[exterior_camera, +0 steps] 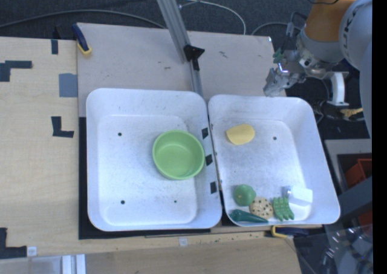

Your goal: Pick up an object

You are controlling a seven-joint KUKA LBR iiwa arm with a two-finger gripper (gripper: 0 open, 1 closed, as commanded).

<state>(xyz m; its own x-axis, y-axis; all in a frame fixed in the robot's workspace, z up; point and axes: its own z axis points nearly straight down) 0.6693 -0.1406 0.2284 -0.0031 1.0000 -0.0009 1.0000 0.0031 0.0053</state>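
I can read no brand, label or writing anywhere on my feed; the only marks are dark tape patches point(68, 84) on the pale wooden counter point(36, 158). The grey arm with its orange band point(338, 0) comes in from the right, and its gripper point(275, 84) hangs just beyond the far rim of the right shallow white bin point(314, 146), above the counter rather than over the bin floor. Whether the fingers are apart or together I cannot tell at this size.

In the right bin a yellow rounded soft lump point(240, 134) lies alone near the far left side. Along the near edge sits a cluster: a green ball point(244, 195), a tan speckled round piece point(261, 207), a dark teal flat piece point(248, 216), a spiky green toy point(282, 208) and a small white block point(300, 195), close together. The left shallow white bin point(109, 146) holds a green plastic bowl point(178, 155), upright. A slanted grey metal pole point(172, 9) crosses above the bins' far edge.
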